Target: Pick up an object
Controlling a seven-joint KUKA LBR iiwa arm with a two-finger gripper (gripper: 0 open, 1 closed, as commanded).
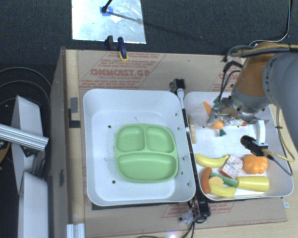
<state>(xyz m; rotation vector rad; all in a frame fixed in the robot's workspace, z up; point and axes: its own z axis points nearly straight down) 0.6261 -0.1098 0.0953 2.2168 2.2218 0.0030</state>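
My gripper (pixel 218 117) is down in the back half of the right bin (pixel 203 142), on the grey arm with its orange band. A small orange piece (pixel 218 125) with a teal bit beside it lies right at the gripper's tip; whether it is gripped is hidden. An orange carrot-like piece (pixel 207 107) sits just left of the gripper. Along the bin's front lie a yellow banana (pixel 211 160), a red-and-white patterned block (pixel 232 166), an orange pumpkin-like toy (pixel 256 163), a yellow cylinder (pixel 253 183) and a green piece (pixel 228 180).
The left bin (pixel 97 133) holds a green divided plate (pixel 146 151). A pale stick (pixel 191 129) lies along the right bin's left wall. A white object (pixel 260 131) rests near its right side. Both bins stand on a cardboard sheet (pixel 119 71).
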